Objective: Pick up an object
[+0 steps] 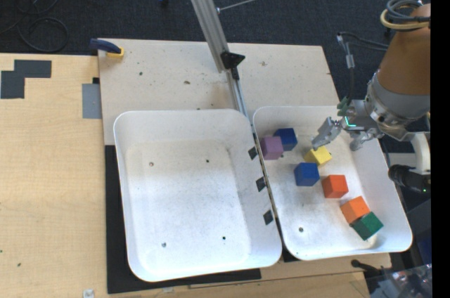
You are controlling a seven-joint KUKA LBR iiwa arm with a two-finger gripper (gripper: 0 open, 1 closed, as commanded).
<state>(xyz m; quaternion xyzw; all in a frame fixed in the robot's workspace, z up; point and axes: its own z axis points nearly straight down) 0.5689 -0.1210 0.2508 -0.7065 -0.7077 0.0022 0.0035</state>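
Gripper [329,137] hanging low over the right bin [394,237], fingers spread, one finger [324,133] just above the yellow block [320,155], nothing pinched between them. Left of the yellow block: purple cube [272,146] and blue cube [285,138], touching. Just below it: second blue cube [306,174], then red-orange cube [335,185]. Further down: orange block [354,208] against green block [367,225].

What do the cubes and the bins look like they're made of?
Cubes, such as the orange cube: probably painted wood or foam, matte faces, crisp edges. The right bin and left bin: likely moulded plastic, smooth white, rounded rims, scuffed and speckled.
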